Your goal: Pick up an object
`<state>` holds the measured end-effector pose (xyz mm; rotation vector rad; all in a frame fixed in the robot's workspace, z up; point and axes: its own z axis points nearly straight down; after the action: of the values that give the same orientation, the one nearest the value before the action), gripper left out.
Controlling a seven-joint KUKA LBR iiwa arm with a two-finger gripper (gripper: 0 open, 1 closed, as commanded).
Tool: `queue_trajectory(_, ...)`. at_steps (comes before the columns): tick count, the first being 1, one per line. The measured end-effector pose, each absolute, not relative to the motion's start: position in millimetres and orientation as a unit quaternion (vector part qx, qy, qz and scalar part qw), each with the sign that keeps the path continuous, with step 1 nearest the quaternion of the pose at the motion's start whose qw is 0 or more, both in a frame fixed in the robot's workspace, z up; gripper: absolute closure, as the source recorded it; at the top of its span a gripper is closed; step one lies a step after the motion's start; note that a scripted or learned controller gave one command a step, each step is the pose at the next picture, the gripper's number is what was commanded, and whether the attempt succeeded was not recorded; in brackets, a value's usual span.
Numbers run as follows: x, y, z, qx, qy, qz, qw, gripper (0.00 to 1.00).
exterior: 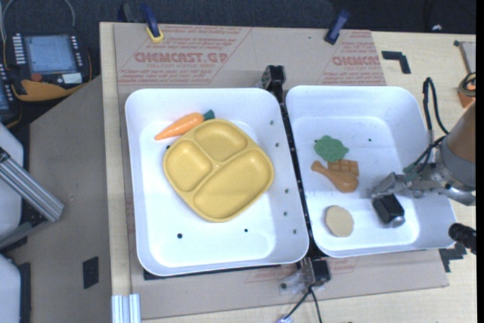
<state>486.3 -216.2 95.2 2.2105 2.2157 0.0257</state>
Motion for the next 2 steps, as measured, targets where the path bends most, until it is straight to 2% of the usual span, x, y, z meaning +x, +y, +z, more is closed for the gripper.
queue_trajectory(1, 488.8, -214, 106, 0.706, 0.708, 0.0109, 0.009, 1.00)
queue_trajectory(2, 496.4, -212, 163, 0.707, 0.707, 0.0000, 0.001, 1.00)
